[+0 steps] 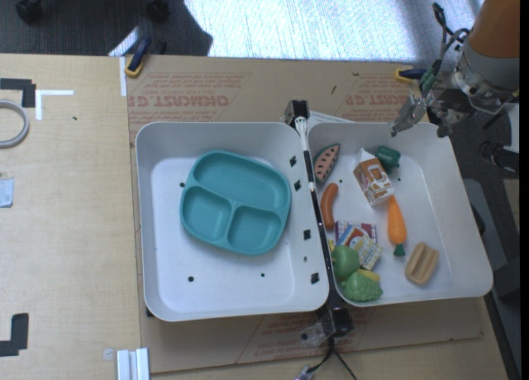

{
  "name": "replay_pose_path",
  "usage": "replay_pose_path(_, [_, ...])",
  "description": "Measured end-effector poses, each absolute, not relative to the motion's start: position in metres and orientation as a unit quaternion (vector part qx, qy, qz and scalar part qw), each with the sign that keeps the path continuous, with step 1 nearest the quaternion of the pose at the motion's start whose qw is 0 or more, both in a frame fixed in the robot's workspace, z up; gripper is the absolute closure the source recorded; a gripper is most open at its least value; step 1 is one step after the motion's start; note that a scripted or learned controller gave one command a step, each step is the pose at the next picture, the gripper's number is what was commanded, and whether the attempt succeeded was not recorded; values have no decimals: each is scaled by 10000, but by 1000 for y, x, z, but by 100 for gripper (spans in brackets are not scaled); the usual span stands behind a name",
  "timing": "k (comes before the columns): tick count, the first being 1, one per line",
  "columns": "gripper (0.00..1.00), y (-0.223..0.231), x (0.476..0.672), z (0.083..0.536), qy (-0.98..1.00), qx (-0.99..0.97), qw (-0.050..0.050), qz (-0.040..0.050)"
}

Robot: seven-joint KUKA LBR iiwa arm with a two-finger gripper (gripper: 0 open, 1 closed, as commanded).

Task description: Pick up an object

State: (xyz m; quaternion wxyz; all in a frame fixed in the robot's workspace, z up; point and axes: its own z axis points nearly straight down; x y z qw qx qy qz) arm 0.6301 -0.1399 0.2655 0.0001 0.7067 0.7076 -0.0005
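Note:
My gripper (419,127) hangs above the far rim of the right bin (463,230), open, with nothing between its fingers. Just below it in that bin lie a dark green piece (387,155) and an orange-and-white carton (374,182). Further down the bin are a carrot (397,221), a tan bun (421,263), a colourful small box (356,236), and green vegetables (360,287) at the near-left corner. A watermelon slice (326,162) and a sausage (329,203) lie along the bin's left wall.
The left bin (157,271) holds a teal divided plate (235,202). Black clips (297,111) join the two bins along their shared wall. Brown cardboard (215,93) lies under both bins, and the arm's orange band (502,15) fills the top right.

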Motion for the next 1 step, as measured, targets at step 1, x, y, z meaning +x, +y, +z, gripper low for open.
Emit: replay_pose_path(1, [0, -123, 602, 130, 7062, 7081, -2, -5])
